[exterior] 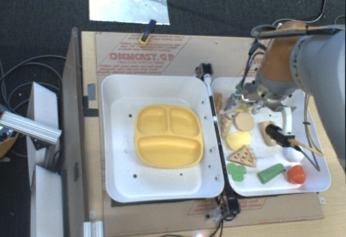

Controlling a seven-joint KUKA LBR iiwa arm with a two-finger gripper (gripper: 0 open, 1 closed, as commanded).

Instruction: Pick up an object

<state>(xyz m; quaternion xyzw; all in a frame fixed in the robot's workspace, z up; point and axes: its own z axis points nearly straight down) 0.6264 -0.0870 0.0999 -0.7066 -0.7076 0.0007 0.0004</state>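
Nearest the camera, along the right bin's (324,179) near edge, lie a green broccoli piece (235,171), a green block (270,172) and a red tomato (295,175). The gripper (244,101) hangs over that bin's far left part, above a round tan disc (244,121); whether its jaws are wide or closed cannot be told. Outward lie a yellow piece (238,139), a pizza slice (244,156) and, in the left bin (116,122), a yellow divided plate (168,136).

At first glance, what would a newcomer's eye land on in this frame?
Probably the yellow divided tray, alone in the left bin. Next, the right bin, crowded with toy food: a pizza slice, a green piece, a red tomato. Above its far side hangs the grey arm with its end effector.
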